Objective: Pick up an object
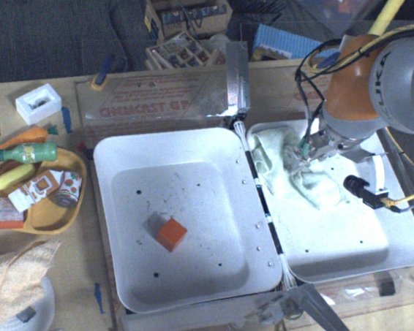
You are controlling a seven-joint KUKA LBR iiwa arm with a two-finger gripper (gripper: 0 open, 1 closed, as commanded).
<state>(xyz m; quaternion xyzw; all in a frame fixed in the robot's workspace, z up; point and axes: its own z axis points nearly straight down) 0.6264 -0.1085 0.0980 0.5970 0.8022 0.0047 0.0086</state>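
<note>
An orange block [173, 234] lies in the left bin [118, 163], a little left of its middle, beside a small grey piece [156, 222]. In the right bin [400, 251] a pale, whitish-green crumpled thing [313, 185] lies near the upper left. My gripper [303, 152] hangs low over that pale thing's upper part, under the arm's orange band [350, 93]. The gripper's tip blends into the pale thing beneath it.
A yellow bowl [36, 219] of toy food stands left of the bins, with a tan cloth [17, 280] below it. A white box [39, 103] sits at the back left. A black cable connector [364, 189] hangs over the right bin.
</note>
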